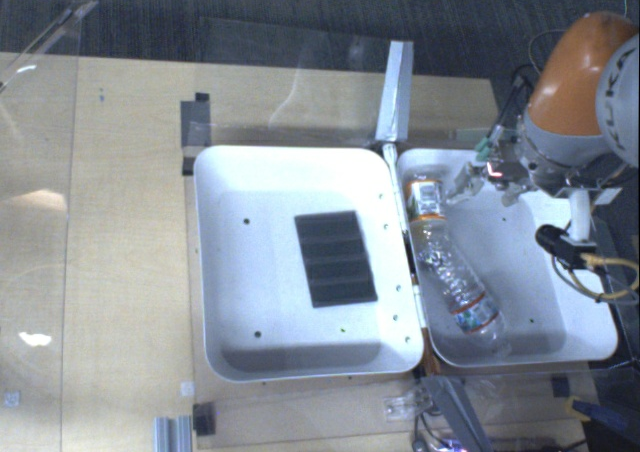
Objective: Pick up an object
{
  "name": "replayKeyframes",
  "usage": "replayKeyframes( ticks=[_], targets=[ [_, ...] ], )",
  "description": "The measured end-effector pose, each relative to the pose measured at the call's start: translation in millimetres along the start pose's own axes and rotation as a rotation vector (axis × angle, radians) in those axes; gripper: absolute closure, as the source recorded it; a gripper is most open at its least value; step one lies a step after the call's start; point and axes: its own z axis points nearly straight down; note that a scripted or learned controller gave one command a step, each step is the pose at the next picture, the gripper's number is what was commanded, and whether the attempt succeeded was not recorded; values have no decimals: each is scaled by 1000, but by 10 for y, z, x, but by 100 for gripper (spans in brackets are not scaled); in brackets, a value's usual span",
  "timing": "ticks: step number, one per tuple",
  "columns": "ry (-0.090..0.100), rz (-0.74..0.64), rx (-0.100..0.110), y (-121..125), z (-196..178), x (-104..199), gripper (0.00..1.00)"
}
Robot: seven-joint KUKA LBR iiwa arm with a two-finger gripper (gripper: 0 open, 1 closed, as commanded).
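Bottle [452,275], clear plastic, lies along the left side of the right bin [560,340], a small can [426,198] at its top end. We see the gripper [480,172] over that bin's top edge, near the can; can't tell its state. Left bin [230,240] holds a black ribbed block [335,258].

Robot arm [585,90]: a rounded orange band topped a grey wrist housing that bore dark lettering at its edge. Thin cables ran beside the wrist. A small red light glowed on the metallic gripper [487,172] assembly; a black cable with a yellow-banded connector looped below.
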Motion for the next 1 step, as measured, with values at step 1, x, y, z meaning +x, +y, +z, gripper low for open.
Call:
replayKeyframes(
  ticks=[1],
  targets=[
    [-1,66,0,-513,611,-27,0]
  ],
)
